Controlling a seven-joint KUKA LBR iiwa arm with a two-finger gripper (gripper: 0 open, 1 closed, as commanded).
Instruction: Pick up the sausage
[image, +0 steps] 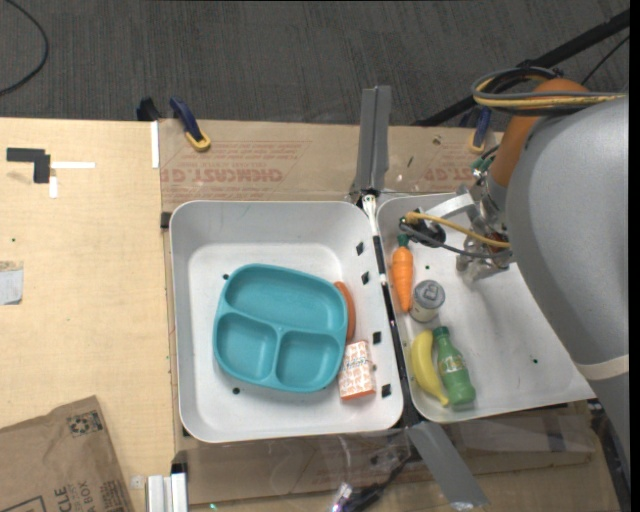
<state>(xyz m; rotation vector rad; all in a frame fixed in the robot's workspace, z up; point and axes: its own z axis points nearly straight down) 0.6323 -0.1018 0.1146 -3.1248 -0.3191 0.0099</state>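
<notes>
The sausage (347, 308) shows as a thin orange-red sliver in the left bin (190, 300). It is pressed against the right edge of the teal divided plate (280, 328), which hides most of it. My gripper (480, 262) hangs over the upper part of the right bin (520, 380), to the right of the carrot (402, 276) and well away from the sausage. Nothing is visible in the gripper. The grey arm covers the right side of that bin.
A small white-and-orange carton (357, 372) lies just below the sausage by the plate's corner. In the right bin, a grey round can (428, 298), a banana (424, 366) and a green bottle (453, 370) lie below the carrot. A divider wall (380, 290) separates the bins.
</notes>
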